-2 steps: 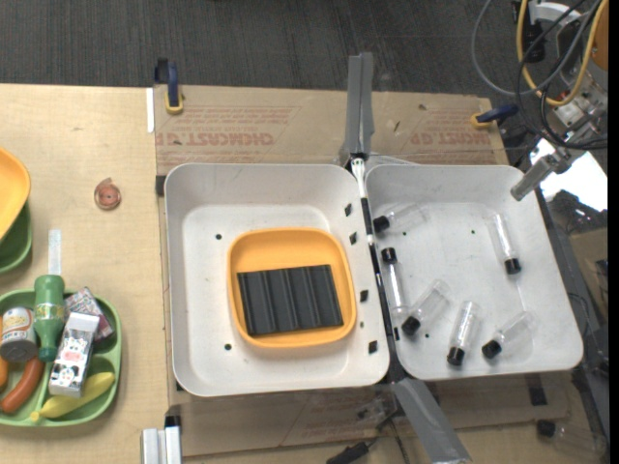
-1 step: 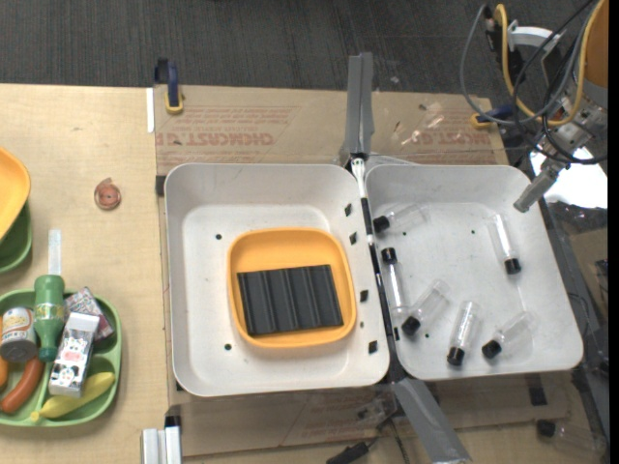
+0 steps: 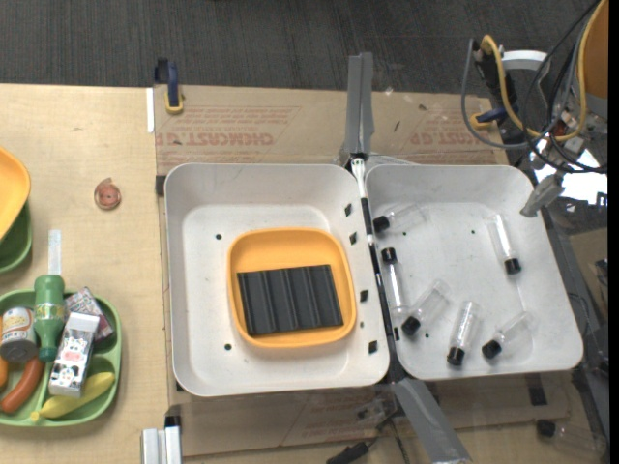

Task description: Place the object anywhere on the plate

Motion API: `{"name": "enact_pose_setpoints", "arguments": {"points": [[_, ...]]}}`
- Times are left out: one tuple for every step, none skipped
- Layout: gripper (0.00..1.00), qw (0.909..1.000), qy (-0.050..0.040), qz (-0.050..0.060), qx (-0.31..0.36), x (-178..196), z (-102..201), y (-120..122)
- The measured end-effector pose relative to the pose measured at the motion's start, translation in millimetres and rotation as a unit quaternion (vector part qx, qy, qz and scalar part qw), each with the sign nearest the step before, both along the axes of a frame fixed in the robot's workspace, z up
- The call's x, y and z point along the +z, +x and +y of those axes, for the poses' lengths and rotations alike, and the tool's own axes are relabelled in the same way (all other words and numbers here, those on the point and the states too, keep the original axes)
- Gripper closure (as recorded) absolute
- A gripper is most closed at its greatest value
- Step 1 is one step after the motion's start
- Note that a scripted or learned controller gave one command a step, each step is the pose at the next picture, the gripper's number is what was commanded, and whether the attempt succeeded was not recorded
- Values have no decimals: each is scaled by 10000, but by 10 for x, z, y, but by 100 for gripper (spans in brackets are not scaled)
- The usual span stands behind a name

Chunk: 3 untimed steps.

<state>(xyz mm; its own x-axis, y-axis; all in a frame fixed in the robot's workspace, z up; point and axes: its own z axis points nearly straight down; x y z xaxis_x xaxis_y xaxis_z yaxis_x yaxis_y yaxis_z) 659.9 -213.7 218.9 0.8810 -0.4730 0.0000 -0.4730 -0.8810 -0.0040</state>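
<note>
Dark ridged block (image 3: pixel 290 298) on orange plate (image 3: pixel 244 259) (centred)

An orange plate (image 3: pixel 290 245), square with rounded corners, is seen flat in the middle of the left bin (image 3: pixel 193 201). Its centre is covered by a dark ribbed pad (image 3: pixel 289 298), set slightly askew. Six clear vials with black caps are scattered in the right bin (image 3: pixel 455 187), all lying on their sides: one (image 3: pixel 398 219) near the top left, one (image 3: pixel 504 244) at the right, one (image 3: pixel 392 277) along the left wall, and three (image 3: pixel 463 331) near the lower edge.
</note>
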Motion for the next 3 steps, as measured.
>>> {"name": "enact_pose_setpoints", "arguments": {"points": [[0,9999,11,1,112,1528,-62,-396],[0,9898,9,-2,1427,893,-57,-387],[0,9924,15,6,1234,926,-63,-887]]}}
